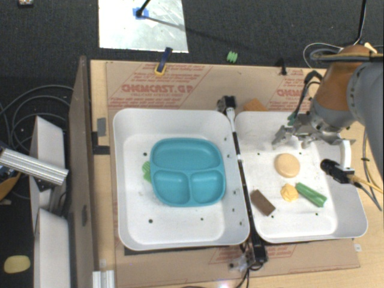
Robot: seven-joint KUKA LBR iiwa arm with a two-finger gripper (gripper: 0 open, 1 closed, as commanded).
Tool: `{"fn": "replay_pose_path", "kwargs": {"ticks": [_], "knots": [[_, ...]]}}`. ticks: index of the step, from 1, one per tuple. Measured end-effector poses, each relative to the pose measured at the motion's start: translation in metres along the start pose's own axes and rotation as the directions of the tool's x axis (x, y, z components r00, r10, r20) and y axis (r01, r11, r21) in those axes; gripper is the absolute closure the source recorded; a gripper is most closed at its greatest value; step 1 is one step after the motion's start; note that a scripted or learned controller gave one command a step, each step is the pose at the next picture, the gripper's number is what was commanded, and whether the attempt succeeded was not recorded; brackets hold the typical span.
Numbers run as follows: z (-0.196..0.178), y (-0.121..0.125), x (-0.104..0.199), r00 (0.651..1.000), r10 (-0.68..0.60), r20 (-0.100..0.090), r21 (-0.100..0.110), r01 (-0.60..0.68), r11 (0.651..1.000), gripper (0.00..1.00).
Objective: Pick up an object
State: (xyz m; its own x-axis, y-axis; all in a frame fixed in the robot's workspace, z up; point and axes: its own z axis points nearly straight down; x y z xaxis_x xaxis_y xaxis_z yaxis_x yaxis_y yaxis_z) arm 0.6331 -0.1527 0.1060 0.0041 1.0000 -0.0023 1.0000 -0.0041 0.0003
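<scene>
The pick has not begun in any way that shows; nothing is between the fingers, and every candidate object lies on the floor of a bin. The gripper (294,134) hangs over the upper part of the right bin (348,221), its metal fingers spread apart and empty, with the grey arm (354,95) reaching in behind it. In that bin a round tan piece (288,164) lies just below the gripper and is the nearest thing to it, though apart from the fingertips; lower down a small yellow piece (289,192) touches or nearly touches a green piece (311,194) that lies aslant beside it; a brown block (262,201) rests near the bin's left wall, by the divider. The left bin (129,179) holds a teal divided plate (187,171), with a bit of something green (146,170) showing from under its left edge; what that is cannot be told. As I judge it, all of the task is left: choosing an object, lowering onto it, closing, and lifting; the tan piece looks the likeliest target, being closest and standing clear of its neighbours.
</scene>
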Motion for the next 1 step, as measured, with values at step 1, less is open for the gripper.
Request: {"fn": "replay_pose_path", "kwargs": {"ticks": [1], "knots": [[0.0231, -0.0389, -0.0019, 1.000, -0.003, -0.003, 0.003, 0.003, 1.000, 0.00]]}}
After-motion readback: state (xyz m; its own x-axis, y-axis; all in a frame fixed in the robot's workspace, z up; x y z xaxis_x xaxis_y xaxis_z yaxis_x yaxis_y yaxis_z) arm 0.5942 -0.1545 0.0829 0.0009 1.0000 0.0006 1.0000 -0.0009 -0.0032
